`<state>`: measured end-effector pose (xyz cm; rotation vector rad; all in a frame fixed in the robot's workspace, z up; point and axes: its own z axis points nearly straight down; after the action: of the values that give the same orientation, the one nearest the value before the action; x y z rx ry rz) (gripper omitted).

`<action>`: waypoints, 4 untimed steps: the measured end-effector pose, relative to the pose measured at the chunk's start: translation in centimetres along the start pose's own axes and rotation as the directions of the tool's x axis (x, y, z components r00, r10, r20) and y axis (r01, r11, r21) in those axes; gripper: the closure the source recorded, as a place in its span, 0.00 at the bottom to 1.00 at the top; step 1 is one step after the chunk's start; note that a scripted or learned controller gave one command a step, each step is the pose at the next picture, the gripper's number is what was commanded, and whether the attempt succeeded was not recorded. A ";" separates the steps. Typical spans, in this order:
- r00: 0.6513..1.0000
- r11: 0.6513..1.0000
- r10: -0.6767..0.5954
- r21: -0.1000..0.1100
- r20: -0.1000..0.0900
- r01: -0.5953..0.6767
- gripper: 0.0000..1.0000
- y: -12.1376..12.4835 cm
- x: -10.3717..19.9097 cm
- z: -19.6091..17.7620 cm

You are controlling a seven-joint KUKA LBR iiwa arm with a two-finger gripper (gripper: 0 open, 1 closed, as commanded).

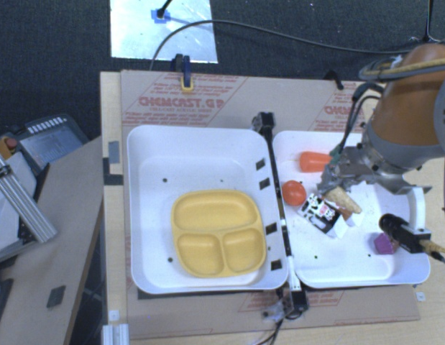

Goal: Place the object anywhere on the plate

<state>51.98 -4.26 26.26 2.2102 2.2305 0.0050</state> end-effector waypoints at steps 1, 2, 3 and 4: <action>1.000 1.000 0.000 0.002 0.000 0.000 1.00 2.0 5.4 1.7; 1.000 1.000 0.003 0.002 0.001 -0.003 1.00 3.7 9.5 3.1; 1.000 1.000 0.001 -0.001 -0.001 -0.001 1.00 7.1 14.1 3.3; 1.000 1.000 0.001 0.001 0.000 -0.001 1.00 9.0 19.4 4.7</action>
<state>60.77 15.18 21.64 2.2114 2.2303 0.0047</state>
